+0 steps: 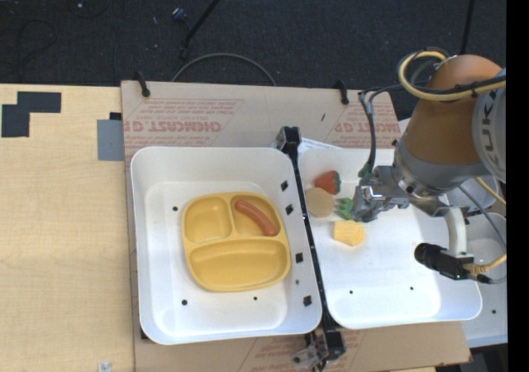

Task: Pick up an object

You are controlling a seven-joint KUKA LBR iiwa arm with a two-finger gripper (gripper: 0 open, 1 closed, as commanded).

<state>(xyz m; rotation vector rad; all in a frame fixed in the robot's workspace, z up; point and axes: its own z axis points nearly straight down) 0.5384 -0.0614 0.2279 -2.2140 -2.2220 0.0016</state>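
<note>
Sausage (257,217) is held in yellow tray (235,267), left bin (157,197); cheese (349,234) in right bin (397,296); gripper (364,203) grip perhaps obscured, undetermined.

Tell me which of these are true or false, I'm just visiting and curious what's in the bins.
1. A sausage lies in the yellow tray. True.
2. The yellow tray sits in the right bin. False: it sits in the left bin.
3. A yellow cheese-like wedge lies in the right bin. True.
4. The sausage fills the tray's large lower compartment. False: it lies in the upper right compartment.
5. The gripper is down over the right bin, near a red piece and a green piece. True.
</note>
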